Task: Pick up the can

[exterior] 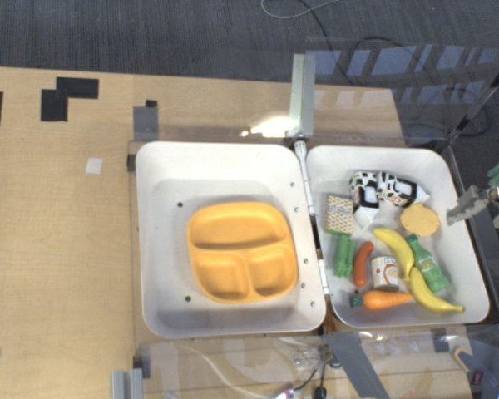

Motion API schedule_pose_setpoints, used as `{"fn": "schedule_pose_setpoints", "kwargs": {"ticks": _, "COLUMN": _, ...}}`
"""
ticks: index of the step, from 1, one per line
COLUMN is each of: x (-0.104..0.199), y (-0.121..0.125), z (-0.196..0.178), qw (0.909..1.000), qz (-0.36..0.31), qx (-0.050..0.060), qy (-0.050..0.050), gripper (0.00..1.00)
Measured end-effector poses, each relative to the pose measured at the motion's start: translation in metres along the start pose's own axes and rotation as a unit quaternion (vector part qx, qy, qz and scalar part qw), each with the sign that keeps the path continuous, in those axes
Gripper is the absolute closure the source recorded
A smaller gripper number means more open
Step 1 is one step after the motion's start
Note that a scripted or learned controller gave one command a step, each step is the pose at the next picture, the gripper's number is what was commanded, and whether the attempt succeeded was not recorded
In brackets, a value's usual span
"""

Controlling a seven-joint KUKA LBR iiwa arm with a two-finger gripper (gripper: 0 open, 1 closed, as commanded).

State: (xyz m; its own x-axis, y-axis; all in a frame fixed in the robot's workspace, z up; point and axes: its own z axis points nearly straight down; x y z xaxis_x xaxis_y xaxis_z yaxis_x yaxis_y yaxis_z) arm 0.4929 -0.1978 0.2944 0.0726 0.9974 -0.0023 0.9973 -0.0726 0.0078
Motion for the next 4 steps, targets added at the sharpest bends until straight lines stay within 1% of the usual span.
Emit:
{"fn": "schedule_pose_setpoints", "kwargs": {"ticks": 1, "x": 0.057, "y": -0.009, "z": 0.031, "qw": 0.9976, "qz": -0.069, "qx": 0.001, "qy": 0.001, "gripper": 0.0}}
{"fn": "schedule_pose_setpoints", "kwargs": {"ticks": 2, "x": -0.009, "y": -0.004, "z": -0.064, "qw": 1.0, "qz": -0.008, "qx": 0.0, "qy": 0.0, "gripper": 0.0}}
{"fn": "schedule_pose_setpoints", "kwargs": {"ticks": 3, "x": -0.001, "y": 0.02, "z": -0.142, "qw": 0.995, "qz": 0.099, "qx": 0.001, "qy": 0.0, "gripper": 0.0}}
{"fn": "schedule_pose_setpoints", "kwargs": {"ticks": 4, "x": 0.042, "y": 0.022, "z": -0.138, "qw": 0.9844, "qz": 0.176, "qx": 0.002, "qy": 0.0, "gripper": 0.0}}
